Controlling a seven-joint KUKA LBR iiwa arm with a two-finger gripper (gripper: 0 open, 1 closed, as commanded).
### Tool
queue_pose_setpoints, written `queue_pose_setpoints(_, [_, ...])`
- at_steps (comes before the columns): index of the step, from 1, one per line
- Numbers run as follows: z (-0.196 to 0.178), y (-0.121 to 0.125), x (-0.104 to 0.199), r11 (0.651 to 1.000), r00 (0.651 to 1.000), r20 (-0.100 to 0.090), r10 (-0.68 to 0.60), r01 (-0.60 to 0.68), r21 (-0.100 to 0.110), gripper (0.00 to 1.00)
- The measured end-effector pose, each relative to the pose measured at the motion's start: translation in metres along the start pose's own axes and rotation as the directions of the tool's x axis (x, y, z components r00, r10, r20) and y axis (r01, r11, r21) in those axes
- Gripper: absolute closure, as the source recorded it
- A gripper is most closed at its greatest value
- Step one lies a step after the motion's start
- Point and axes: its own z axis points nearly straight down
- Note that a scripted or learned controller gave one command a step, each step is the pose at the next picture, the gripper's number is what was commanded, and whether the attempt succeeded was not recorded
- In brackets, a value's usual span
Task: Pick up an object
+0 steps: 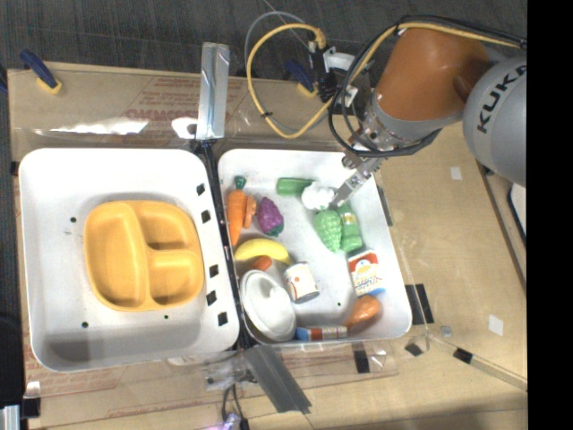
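Down at the front of the right bin: a white bowl, a little can, a small carton and a brown potato. Just behind: a banana, a carrot and a purple toy. Off to the side, in the left bin: a yellow tray.

Farther back in the right bin: a bumpy green toy and a white fluffy bit, close together. Right by these two: the gripper, hanging low from the orange and grey arm. Open or closed? Cannot tell from here. Nothing seen held.

Looks like the reaching-down step, with the pick not yet made. Most likely going for the bumpy green toy or the white fluffy bit; hard to say which. Next: needs to go down, close around one toy only, then lift slowly. Tricky, with toys packed so close.
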Motion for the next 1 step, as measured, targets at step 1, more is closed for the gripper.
queue_pose_setpoints(1, [-0.0126, 0.0001, 0.0022, 0.947, 0.947, -0.006, -0.321, 0.321, 0.005, 1.00])
